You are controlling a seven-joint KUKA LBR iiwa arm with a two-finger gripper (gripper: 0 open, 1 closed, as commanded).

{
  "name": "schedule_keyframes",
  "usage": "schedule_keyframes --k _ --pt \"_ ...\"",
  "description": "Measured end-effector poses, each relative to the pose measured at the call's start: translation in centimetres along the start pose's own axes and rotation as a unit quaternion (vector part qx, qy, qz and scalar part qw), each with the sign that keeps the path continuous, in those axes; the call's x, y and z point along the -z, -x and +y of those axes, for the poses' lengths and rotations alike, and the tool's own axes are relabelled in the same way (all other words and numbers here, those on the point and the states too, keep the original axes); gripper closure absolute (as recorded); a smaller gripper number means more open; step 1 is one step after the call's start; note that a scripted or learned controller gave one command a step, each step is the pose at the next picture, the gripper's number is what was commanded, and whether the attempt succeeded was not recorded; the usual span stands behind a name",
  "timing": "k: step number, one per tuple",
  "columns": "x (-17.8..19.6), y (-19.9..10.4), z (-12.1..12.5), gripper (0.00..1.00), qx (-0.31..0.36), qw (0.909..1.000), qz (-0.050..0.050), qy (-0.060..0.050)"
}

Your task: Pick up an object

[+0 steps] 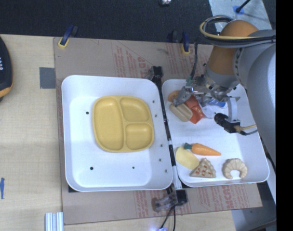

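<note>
The gripper (193, 96) is down in the far part of the right bin (255, 150), over a cluster of toy food. Under it lie a tan hot dog bun (180, 112) and a red piece (196, 111), with an orange bit (173, 96) at the bin's far left corner. Toward the front of the same bin lie a carrot (204, 149), a yellow piece (186, 158), a pizza slice (203, 169) and a croissant (234, 168). The left bin (79, 172) holds a yellow divided plate (123, 123).
The arm's grey body with its orange band (233, 37) covers the right bin's far right side. A black connector with a cable (228, 123) hangs over the bin's middle right. Clamps (186, 43) hold the cardboard at the bench's far edge.
</note>
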State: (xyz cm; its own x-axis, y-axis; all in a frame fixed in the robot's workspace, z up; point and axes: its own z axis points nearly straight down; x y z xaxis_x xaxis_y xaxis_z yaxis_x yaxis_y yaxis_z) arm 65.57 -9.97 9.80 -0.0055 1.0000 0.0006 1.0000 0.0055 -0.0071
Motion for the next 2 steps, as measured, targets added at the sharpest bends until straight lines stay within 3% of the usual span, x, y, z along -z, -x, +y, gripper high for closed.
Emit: schedule_keyframes --k 1,2 --pt "-0.4 -0.7 0.1 0.0 0.0 1.0 0.0 0.001" --pt "0.9 -0.5 0.2 1.0 0.001 1.0 -0.001 0.001"
